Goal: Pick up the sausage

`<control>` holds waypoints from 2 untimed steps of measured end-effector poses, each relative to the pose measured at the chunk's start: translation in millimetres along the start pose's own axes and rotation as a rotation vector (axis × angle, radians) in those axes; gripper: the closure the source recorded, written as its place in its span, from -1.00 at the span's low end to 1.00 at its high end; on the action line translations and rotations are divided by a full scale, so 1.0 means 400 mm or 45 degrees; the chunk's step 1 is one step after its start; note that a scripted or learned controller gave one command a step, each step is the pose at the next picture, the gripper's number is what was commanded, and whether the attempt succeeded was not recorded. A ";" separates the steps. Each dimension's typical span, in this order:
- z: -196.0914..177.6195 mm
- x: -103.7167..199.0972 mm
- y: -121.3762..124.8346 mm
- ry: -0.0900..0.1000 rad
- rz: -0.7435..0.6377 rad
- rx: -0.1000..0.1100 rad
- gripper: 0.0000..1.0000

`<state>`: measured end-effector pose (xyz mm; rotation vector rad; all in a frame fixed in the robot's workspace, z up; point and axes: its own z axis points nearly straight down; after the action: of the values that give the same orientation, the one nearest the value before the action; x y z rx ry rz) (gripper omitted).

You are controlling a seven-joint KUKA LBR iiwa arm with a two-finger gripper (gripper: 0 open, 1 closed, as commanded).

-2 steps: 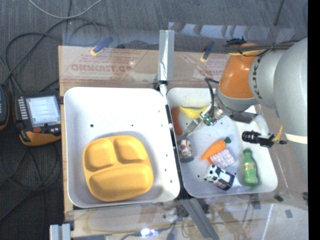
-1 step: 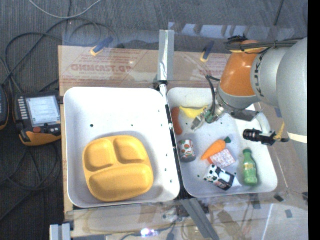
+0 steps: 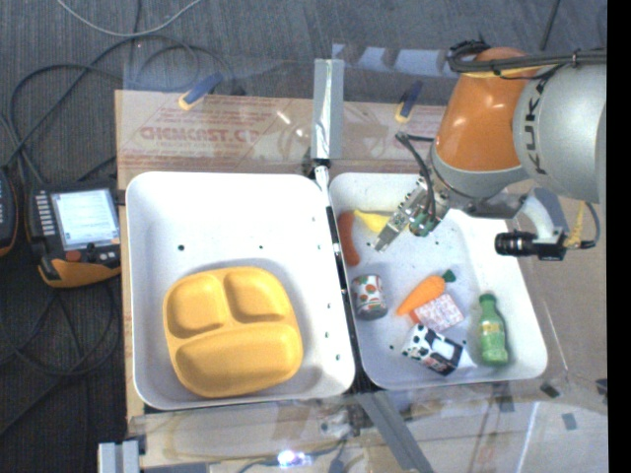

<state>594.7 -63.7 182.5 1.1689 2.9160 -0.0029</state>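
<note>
The sausage (image 3: 347, 239) is a short reddish-orange piece lying lengthwise against the left wall of the right bin (image 3: 523, 363). My gripper (image 3: 391, 233) hangs over the upper part of that bin, pointing down and left. It is just right of the sausage and apart from it, over a yellow cheese wedge (image 3: 369, 221). The view shows nothing held in the gripper.
In the right bin also lie a small can (image 3: 369, 296), a carrot (image 3: 424, 295), a pink packet (image 3: 440, 312), a black-and-white carton (image 3: 432, 351) and a green bottle (image 3: 490, 331). The left bin (image 3: 148, 215) holds a yellow divided tray (image 3: 233, 329).
</note>
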 end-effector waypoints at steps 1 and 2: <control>0.001 0.304 0.179 0.004 -0.063 0.000 1.00; 0.001 0.304 0.179 0.004 -0.063 0.000 -1.00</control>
<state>556.1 72.0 182.0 1.0979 2.9466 -0.0012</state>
